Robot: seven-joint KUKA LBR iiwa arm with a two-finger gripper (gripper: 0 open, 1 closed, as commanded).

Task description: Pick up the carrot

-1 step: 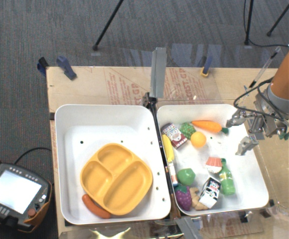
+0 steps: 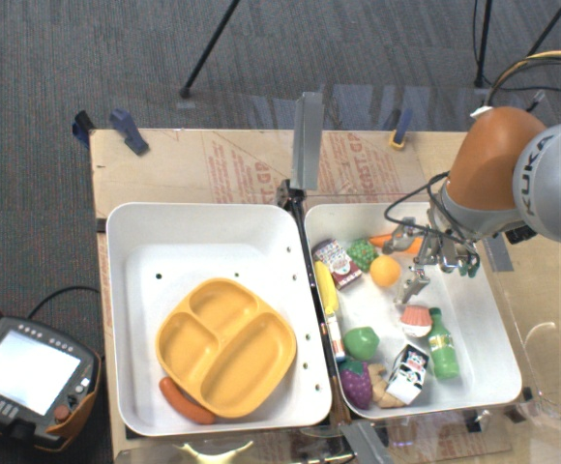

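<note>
Camera view: the gripper (image 2: 422,276) hangs over the far part of the right bin (image 2: 508,356), fingers spread and nothing between them, tips just right of an orange ball (image 2: 385,272) and just beyond a sushi-like piece (image 2: 416,321). The carrot (image 2: 397,242) lies at the far side of that bin, partly hidden under the gripper body, beside a green bumpy toy (image 2: 362,253). The left bin (image 2: 131,259) carries a yellow divided plate (image 2: 226,347) with a sausage (image 2: 186,402) against its near-left edge.
</note>
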